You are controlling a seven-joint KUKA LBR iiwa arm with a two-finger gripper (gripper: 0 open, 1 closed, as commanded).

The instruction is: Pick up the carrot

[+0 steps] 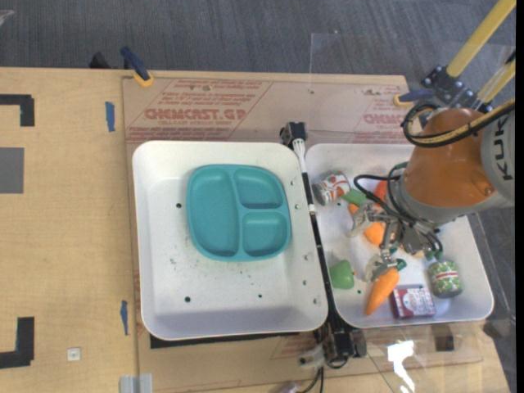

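One carrot [381,288] under claw [389,260]; claw grip state unclear; board lettering unreadable.

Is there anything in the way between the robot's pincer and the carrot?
Nothing visible stands in the way. The pincer hangs right over the top end of the carrot in the right bin. The green pepper and the red box lie beside it, not between.

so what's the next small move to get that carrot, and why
Probably a short, straight descent. The gripper hangs just over the leafy top of the carrot, which lies tilted in the right bin between the green pepper and the red box.
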